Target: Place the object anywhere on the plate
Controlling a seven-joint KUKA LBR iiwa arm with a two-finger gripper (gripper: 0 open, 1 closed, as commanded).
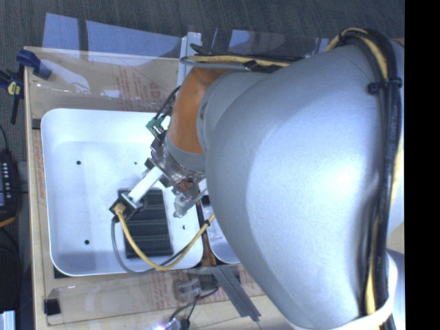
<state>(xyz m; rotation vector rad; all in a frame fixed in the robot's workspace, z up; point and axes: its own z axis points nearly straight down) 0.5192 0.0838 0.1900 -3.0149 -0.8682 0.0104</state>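
The ribbed slab [152, 227] lies in the left bin [75, 198], lower middle of the frame, beside the gripper [180, 203]; open or closed, I cannot tell. It looks stiff, flat and probably light, so pinch it across its narrow width.

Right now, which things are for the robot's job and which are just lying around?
For the job:
- two-finger gripper on the grey arm
- dark ribbed rectangular slab beside it; object or plate, I cannot tell
- left shallow white bin holding the slab

Just lying about:
- blue plastic clamp at a far corner of the wooden bench
- black box with buttons off its left side
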